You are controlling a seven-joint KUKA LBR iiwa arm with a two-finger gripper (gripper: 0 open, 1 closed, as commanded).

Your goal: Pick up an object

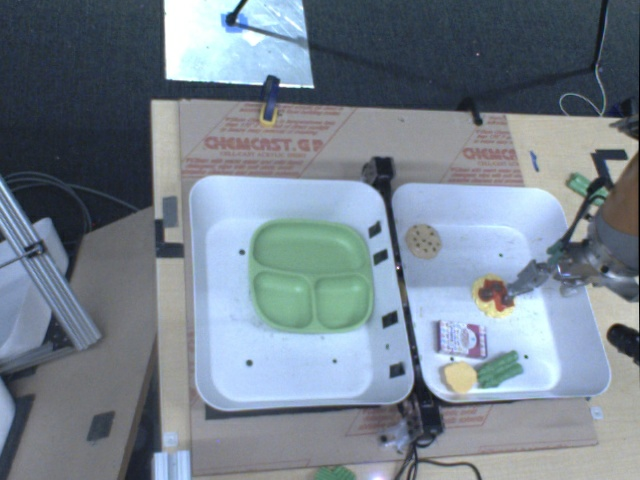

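Claw over the little pizza

The gripper (512, 290) sits on the yellow-and-red pizza toy (492, 296) in the right bin (570, 268) — open or shut, nobody can tell.

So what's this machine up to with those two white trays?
A robot arm reaches in from the right, its pincer down at a small yellow and red toy in the right tray. Whether it grips the toy can't be told. Nearby lie a cookie, a red and white packet, a yellow piece and a green piece. The left tray holds a green divided plate.
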